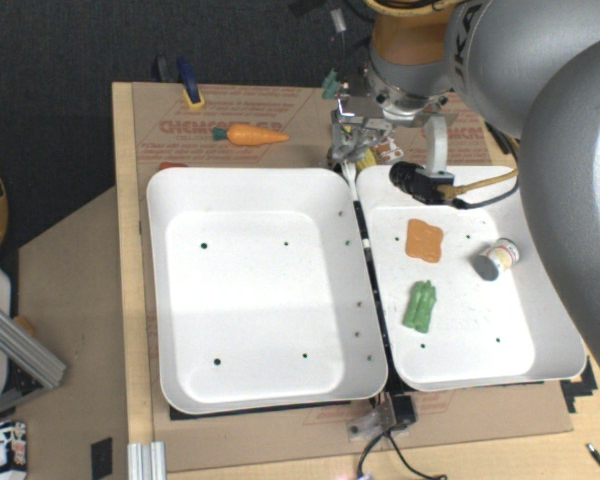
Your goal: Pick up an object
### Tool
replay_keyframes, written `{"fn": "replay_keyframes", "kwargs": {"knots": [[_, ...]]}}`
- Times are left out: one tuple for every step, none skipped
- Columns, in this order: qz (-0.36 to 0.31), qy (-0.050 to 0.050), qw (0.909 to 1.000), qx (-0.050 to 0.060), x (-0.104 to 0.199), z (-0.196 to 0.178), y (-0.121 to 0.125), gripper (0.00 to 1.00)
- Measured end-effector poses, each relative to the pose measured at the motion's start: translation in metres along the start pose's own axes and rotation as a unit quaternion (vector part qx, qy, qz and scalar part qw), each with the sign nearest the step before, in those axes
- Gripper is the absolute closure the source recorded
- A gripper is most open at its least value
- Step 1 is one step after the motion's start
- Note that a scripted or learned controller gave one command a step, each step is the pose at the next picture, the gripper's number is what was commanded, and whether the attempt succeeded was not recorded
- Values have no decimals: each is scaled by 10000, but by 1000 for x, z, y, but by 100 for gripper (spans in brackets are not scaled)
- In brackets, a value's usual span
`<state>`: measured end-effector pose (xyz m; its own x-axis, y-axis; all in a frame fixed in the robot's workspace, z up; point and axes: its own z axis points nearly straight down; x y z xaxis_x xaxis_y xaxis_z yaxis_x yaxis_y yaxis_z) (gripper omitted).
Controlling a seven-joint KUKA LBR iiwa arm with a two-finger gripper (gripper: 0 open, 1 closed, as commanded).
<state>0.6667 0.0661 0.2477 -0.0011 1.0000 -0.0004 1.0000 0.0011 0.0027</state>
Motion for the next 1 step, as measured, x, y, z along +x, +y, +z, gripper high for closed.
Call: {"fn": "replay_keyframes", "kwargs": {"knots": [[-5, 3, 10000, 18, 20, 7, 0, 100]]}}
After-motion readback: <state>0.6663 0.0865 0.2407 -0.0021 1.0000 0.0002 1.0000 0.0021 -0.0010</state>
